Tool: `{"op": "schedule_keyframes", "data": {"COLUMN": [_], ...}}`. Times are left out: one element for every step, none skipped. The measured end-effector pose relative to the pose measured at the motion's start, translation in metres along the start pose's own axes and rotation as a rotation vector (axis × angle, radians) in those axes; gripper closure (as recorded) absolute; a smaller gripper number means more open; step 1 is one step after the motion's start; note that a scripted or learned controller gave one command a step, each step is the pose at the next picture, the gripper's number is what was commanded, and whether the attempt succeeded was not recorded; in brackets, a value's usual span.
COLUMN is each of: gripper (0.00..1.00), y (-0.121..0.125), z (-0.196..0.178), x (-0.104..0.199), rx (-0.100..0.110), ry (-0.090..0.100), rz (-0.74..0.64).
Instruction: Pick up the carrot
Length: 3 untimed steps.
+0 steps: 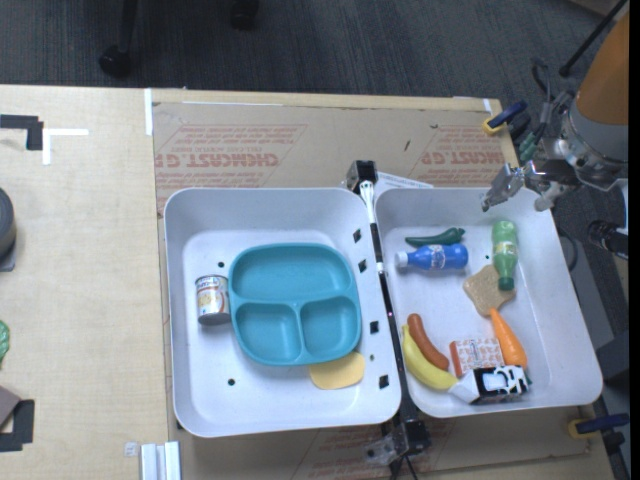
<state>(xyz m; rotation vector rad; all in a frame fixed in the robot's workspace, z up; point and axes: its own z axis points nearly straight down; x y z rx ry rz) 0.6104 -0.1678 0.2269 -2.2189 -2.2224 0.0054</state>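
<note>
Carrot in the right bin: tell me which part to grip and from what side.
Grip the carrot across its thicker middle, coming straight down. It lies flat and slanted, its top near the bread slice, with the snack packet close on the left; bare bin floor on its right leaves room for a finger.

Arm (608, 88) cut off by the right edge, only the wrist end and a slice of orange band visible; gripper (520, 190) fingers too small and cluttered to read. Yellow flat piece (337, 372) partly tucked under the teal tray (296, 302); can (211, 298) label too small to read. Dark round object (4, 228) and green item (3, 340) clipped by the left edge, unidentifiable.
</note>
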Motion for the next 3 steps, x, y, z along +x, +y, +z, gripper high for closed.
{"op": "schedule_keyframes", "data": {"gripper": [0.0, 0.0, 1.0], "y": [-0.084, -0.131, -0.129], "z": [0.128, 0.135, 0.126], "x": [-0.008, -0.001, -0.002], "rx": [-0.003, -0.005, -0.01], "ry": [0.001, 0.0, -0.001], "rz": [-0.083, -0.306, -0.299]}}
